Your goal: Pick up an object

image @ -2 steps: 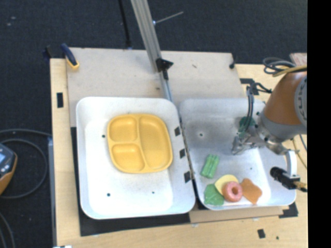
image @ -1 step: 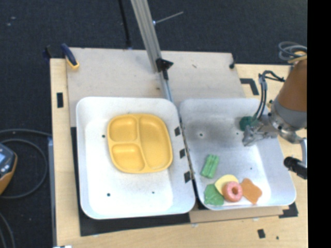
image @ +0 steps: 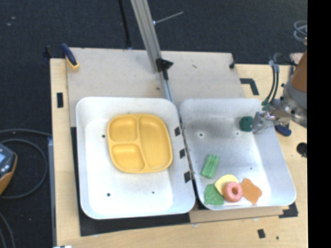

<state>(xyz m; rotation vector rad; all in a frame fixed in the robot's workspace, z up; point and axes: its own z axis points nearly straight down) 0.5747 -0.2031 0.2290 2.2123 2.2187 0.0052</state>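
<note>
My gripper (image: 257, 122) reaches in from the right over the upper right part of the right bin (image: 227, 138). A small dark green round object (image: 246, 123) sits right at its tip, touching or nearly touching it; whether it is held is unclear. Lower in the same bin lies a light green ridged piece (image: 210, 166). In the front corner a green piece (image: 212, 196), a yellow piece (image: 225, 181), a pink ring (image: 233, 191) and an orange piece (image: 252, 190) are clustered together.
The left bin (image: 93, 190) holds a yellow divided plate (image: 139, 142). A metal pole (image: 147, 30) slants up from the bench behind the seam between the bins. Cables hang by the arm at the right edge.
</note>
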